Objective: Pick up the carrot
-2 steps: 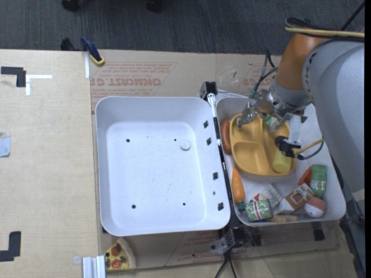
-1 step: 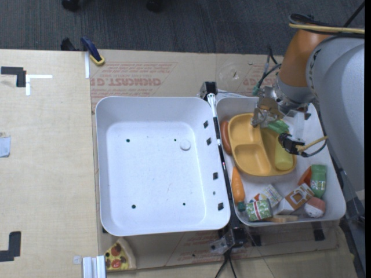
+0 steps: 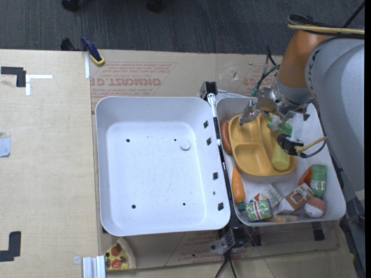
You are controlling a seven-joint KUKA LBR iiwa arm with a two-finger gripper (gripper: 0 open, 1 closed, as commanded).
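Observation:
The carrot (image 3: pixel 237 185) is a short orange piece lying along the left wall of the right bin (image 3: pixel 333 210), just below a yellow divided plate (image 3: pixel 255 149). My gripper (image 3: pixel 268 120) hangs over the upper part of that plate, up and to the right of the carrot and well apart from it. Nothing is visibly held by it. The arm's orange band (image 3: pixel 298 54) and grey body come in from the upper right.
A yellow-green item (image 3: pixel 281 158) lies on the plate, and a reddish piece (image 3: pixel 225 136) sits against the plate's left side. Small cartons (image 3: pixel 264 205) and a green pack (image 3: pixel 319 179) crowd the bin's lower end. The left bin (image 3: pixel 116 213) holds a small white disc (image 3: pixel 185 145).

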